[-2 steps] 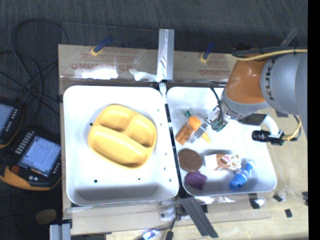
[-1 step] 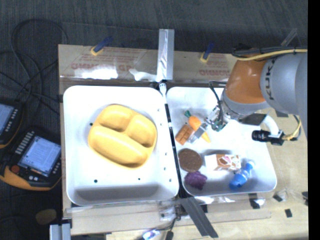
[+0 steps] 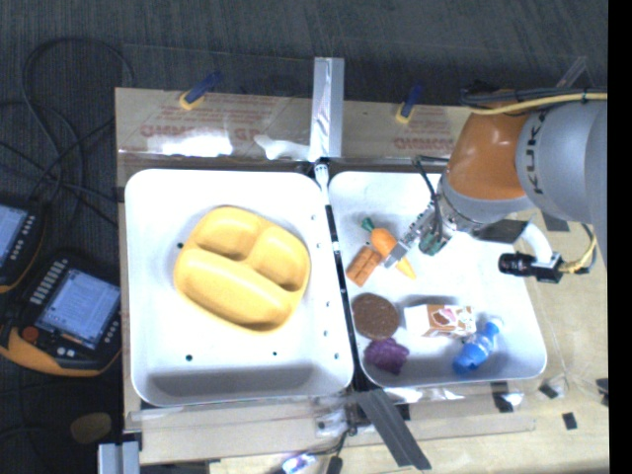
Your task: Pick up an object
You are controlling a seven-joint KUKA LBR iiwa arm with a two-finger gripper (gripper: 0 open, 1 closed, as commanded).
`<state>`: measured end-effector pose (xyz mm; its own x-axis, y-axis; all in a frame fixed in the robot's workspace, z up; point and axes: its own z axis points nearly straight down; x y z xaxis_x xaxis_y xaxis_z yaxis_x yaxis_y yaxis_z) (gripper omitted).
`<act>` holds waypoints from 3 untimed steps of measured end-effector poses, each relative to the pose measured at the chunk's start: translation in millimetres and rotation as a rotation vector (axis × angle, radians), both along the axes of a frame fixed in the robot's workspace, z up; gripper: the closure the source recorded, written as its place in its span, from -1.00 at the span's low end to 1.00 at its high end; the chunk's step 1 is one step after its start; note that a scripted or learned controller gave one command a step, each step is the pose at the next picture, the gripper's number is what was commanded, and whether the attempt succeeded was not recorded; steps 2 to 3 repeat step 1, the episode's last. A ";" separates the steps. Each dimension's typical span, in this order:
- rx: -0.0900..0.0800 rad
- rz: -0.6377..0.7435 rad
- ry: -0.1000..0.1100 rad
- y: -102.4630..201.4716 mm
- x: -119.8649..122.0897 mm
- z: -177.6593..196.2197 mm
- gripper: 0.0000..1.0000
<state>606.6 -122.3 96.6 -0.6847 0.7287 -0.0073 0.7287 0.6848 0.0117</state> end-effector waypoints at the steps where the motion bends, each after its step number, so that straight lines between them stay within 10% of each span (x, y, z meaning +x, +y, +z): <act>1: -0.001 -0.097 0.016 88.9 3.4 84.7 1.00; 3: -0.001 -0.097 0.016 88.9 3.4 84.7 1.00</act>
